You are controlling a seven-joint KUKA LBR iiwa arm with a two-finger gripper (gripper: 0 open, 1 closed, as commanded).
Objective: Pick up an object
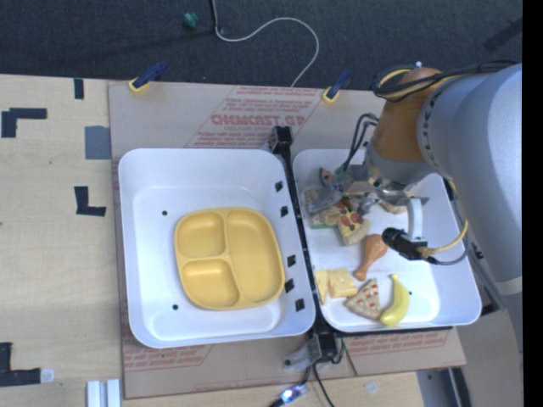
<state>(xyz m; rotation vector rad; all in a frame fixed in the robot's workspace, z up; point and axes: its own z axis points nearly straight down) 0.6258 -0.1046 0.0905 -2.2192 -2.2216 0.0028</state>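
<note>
Robot lab: taped bench (51,168), clamped cardboard (246,117), white bins (144,176).

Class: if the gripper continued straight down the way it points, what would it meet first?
Probably the small square pizza-like toy in the right white bin, under the gripper; depth is unclear.

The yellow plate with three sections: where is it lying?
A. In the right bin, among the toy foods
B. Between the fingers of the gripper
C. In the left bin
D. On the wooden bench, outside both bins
C. The yellow plate lies flat on the floor of the left bin, while the toy foods such as the banana and the drumstick are in the right bin.
</note>
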